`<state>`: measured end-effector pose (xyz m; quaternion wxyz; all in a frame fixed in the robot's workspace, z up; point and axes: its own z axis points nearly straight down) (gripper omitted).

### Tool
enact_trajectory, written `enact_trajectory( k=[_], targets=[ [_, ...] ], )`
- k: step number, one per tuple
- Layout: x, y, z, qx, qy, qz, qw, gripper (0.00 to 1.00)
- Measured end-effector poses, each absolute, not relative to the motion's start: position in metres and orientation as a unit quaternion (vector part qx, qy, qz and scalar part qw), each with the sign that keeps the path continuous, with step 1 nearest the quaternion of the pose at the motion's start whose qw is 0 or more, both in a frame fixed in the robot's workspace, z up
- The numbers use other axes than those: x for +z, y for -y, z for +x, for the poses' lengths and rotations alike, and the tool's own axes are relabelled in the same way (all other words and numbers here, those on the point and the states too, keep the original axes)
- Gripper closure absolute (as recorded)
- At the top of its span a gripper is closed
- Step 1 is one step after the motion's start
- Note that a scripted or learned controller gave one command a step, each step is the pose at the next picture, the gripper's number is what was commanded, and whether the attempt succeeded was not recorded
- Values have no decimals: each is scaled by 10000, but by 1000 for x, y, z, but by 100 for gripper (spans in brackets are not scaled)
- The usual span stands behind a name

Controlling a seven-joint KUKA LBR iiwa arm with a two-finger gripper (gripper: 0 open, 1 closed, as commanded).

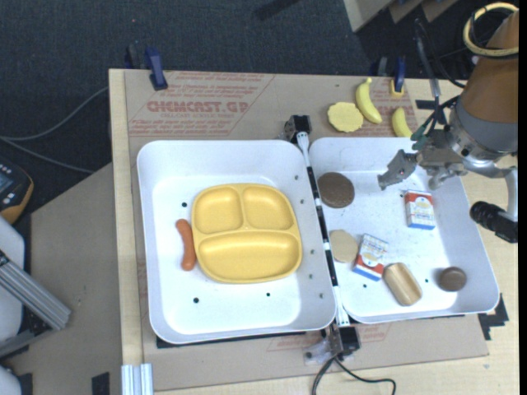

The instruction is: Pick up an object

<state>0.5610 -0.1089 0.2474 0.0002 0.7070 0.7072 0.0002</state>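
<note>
My gripper [416,174] hangs over the back of the right bin [473,245], its fingers spread open with nothing between them. Just below it lies a red and white carton [421,210]. To its left sits a dark brown round cookie [336,190]. Nearer the front of this bin lie a tan disc [342,245], a second small carton [371,257], a bread roll [403,284] and a small brown ball [451,279].
The left bin [160,179] holds a yellow divided plate [245,231] with a sausage [187,243] beside it. Behind the right bin, on the board, lie two bananas [370,101] [401,122] and a yellow round piece [346,117].
</note>
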Motion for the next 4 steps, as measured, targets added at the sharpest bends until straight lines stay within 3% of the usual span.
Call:
enact_trajectory(
  k=[1,2,3,4],
  targets=[
    [78,104,577,-20,-7072,7070,-29,0],
    [86,173,647,31,-7073,7069,34,0],
    [138,209,666,14,-7066,7076,48,0],
    [81,159,595,-21,-7071,7071,-57,0]
  ],
)
